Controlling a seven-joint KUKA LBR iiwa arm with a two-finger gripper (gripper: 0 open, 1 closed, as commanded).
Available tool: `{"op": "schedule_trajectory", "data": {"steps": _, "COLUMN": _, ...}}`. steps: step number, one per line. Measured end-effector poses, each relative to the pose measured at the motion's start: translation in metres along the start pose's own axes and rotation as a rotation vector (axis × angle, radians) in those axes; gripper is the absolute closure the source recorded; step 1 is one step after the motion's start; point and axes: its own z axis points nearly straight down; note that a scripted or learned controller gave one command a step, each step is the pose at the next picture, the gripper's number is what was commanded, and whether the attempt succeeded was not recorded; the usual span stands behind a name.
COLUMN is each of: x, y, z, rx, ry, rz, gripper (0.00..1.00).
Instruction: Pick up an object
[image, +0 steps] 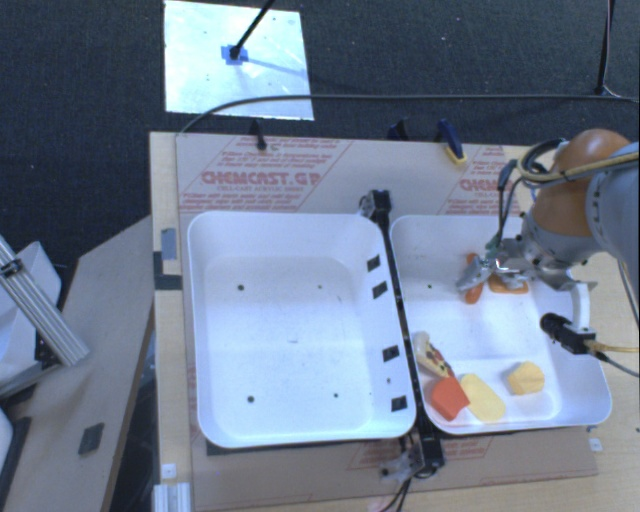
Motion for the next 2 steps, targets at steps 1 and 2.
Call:
{"op": "schedule_trajectory", "data": {"steps": 1, "x": 0.0, "y": 0.002, "z": -0.019, "rx": -0.008, "ry": -0.003, "rz": 0.0, "gripper": 1.0}}
{"op": "schedule_trajectory", "data": {"steps": 2, "x": 0.059, "y": 0.025, "z": -0.134, "rx": -0.013, "ry": 0.001, "rz": -0.01, "gripper": 1.0}}
